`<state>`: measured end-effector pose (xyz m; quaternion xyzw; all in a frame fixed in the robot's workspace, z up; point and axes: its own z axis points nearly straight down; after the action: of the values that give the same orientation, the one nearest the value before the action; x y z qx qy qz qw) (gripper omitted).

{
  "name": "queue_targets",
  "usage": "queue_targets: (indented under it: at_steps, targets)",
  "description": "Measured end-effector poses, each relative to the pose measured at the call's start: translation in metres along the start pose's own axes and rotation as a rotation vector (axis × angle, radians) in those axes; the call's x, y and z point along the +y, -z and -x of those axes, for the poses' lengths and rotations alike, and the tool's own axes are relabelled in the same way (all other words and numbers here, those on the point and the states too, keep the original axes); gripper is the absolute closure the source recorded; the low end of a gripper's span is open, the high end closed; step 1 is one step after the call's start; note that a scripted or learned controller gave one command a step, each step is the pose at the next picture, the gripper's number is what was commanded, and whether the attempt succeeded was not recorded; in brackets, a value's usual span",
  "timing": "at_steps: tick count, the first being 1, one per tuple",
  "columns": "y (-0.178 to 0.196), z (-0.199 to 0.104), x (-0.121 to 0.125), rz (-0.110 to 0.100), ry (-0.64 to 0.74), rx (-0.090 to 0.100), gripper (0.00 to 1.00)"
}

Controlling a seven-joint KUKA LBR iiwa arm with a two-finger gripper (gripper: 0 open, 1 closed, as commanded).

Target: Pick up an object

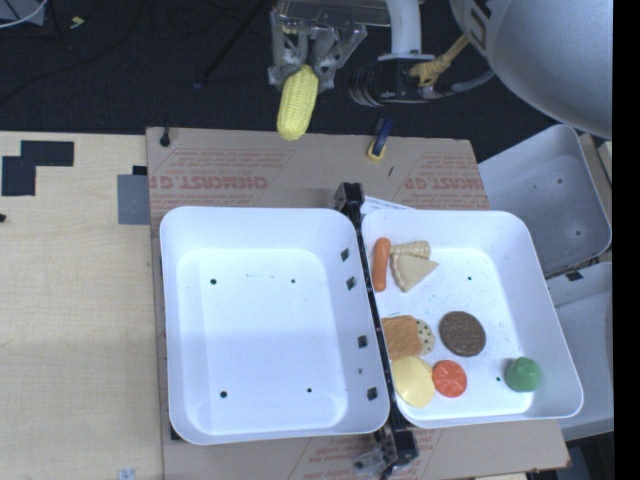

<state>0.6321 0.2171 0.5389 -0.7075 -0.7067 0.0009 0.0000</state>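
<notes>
A yellow corn cob (pixel 297 104) hangs nearly upright, pinched at its top, above the cardboard.

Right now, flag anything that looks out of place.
The corn cob hangs from the pincer high above the cardboard sheet, outside both bins. The other toy foods lie in the right bin.

The left bin (pixel 260 318) has lots of open room. In the right bin (pixel 500 238), toy foods crowd beside the black divider (pixel 362 298).
</notes>
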Motion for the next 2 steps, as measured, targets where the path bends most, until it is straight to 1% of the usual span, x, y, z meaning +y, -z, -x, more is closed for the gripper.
queue_targets:
  at_steps: [1, 2]
  targets:
    - [-0.173, 0.019, -0.003, -0.019, -0.001, -0.006, 1.00]
    - [-0.094, -0.009, 0.001, 0.004, 0.004, 0.003, 1.00]
